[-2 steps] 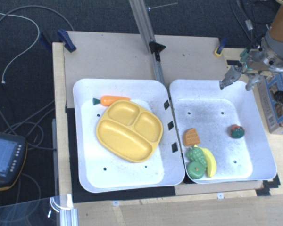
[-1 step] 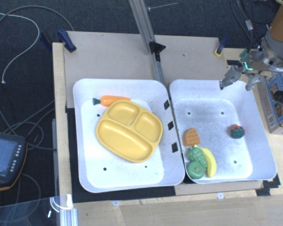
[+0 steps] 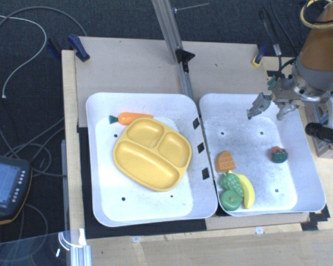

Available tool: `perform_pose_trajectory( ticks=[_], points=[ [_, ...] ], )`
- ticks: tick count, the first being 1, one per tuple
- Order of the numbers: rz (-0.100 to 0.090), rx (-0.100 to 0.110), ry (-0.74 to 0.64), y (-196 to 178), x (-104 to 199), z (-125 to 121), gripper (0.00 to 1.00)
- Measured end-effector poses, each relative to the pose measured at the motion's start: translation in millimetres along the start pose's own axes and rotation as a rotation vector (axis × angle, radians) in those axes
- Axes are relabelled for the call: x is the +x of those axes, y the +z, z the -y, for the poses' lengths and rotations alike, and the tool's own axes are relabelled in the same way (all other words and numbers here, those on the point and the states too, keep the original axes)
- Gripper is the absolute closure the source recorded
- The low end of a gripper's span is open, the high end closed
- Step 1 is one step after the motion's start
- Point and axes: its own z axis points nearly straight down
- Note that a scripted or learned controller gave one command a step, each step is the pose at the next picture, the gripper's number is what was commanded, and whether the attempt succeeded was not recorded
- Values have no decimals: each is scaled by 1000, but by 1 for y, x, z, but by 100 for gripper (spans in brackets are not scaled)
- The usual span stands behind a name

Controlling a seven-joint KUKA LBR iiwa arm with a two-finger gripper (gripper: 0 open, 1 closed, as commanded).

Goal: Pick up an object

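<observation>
Camera view, looking down at a slant on the bench [image 3: 127, 54] w/ two shallow white bins side by side.

Left bin [image 3: 100, 204]: yellow divided plate [image 3: 152, 153], three compartments, sits roughly mid-bin, tilted on the diagonal. Toy carrot [image 3: 132, 117], orange w/ green top, lies flat just beyond the plate's far edge, close to it; can't tell if touching.

Right bin [image 3: 299, 193]: cluster at near-left corner. Green apple [image 3: 230, 199] nearest the front wall, green grapes [image 3: 231, 182] right behind it, yellow banana [image 3: 246, 190] on their right side, all packed together & touching. Brown waffle-like piece [image 3: 225, 161] just behind the grapes. Small red-and-green toy, prob. a strawberry [image 3: 278, 154], sits alone toward the bin's right side, well apart from the cluster.

Arm comes in from the right, orange band above wrist. Gripper [image 3: 271, 108] hangs over the far part of the right bin, fingers [image 3: 257, 106] spread apart, nothing between them. It's well apart from the fruit cluster; strawberry is the nearest item, on the near side of it.

Off-bench: blue clamps [image 3: 77, 47] on far corners, metal post [image 3: 169, 32] rising between the bins, cables on dark floor, pendant screen [image 3: 5, 187] at left.
</observation>
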Motion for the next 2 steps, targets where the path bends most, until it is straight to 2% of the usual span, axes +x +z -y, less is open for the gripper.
perform_pose_trajectory(
  ticks=[2],
  points=[
    [1, -1, 1, 99, -2, -13, 0]
  ],
)
